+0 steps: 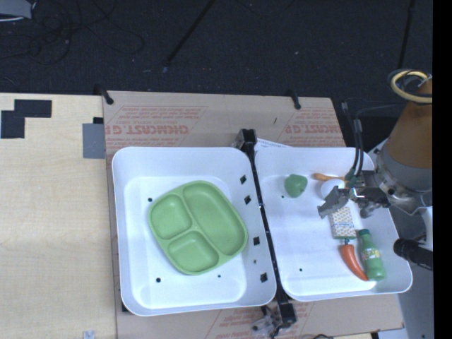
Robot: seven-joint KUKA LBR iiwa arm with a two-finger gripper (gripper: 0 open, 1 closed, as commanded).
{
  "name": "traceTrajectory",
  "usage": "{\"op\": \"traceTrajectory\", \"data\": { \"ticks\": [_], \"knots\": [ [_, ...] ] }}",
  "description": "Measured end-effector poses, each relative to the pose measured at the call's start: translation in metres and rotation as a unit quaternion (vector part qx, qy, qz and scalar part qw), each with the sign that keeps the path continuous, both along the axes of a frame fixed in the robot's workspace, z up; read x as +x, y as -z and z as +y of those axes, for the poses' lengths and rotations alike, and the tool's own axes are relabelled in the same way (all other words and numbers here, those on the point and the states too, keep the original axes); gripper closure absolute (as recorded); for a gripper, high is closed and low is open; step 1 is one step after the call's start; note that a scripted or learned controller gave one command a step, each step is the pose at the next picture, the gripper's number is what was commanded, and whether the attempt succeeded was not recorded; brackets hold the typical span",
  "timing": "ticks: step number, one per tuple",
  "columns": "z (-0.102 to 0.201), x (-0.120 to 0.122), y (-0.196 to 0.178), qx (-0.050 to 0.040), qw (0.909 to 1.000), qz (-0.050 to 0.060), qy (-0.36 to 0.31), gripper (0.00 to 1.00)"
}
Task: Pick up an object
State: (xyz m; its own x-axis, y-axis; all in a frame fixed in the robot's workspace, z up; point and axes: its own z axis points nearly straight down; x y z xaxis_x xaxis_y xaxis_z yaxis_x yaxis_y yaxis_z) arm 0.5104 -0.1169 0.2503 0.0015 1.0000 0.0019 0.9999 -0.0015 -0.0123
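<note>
The right bin holds several small objects. A green rounded lump lies near its far left. An orange piece sits just to the right of the lump. A patterned packet lies mid-right, with a red-orange carrot-like toy and a green bottle side by side nearer the front right. My gripper hangs low over the far end of the packet, between the orange piece and the bottle. Nothing is visibly held.
The left bin carries a green divided plate. A black divider with clips separates the bins. The arm's orange-banded wrist rises at the right edge. Cardboard lies under both bins.
</note>
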Motion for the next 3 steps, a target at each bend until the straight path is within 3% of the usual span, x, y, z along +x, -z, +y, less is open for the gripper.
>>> {"op": "traceTrajectory", "data": {
  "ticks": [1,3],
  "knots": [
    [0.000,0.002,-0.005,-0.0009,1.0000,-0.005,-0.001,0.00],
    [0.007,-0.005,0.095,0.0002,1.0000,-0.002,0.000,0.00]
  ]
}}
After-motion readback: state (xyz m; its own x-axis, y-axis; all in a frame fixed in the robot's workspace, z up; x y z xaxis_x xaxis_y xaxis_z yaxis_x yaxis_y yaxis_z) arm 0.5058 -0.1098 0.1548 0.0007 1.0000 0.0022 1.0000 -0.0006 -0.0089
